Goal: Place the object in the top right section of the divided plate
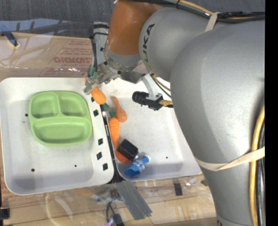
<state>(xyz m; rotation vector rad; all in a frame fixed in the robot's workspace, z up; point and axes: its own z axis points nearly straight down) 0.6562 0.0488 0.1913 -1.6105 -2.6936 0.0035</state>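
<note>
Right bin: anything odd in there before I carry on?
Yes. The carrots, a black block and a blue bottle crowd along the right bin's left wall. One carrot sits by the gripper, near the divider.

green plate (61,117), orange carrots (119,109), white bins (16,168)

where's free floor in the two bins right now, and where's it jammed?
Free: left bin floor below the green plate, and the plate's three sections. Right bin is bare between the clutter and its right wall. Crowded: along the divider, carrots, black block and blue bottle; gripper hangs over the top end, by an orange piece.
</note>
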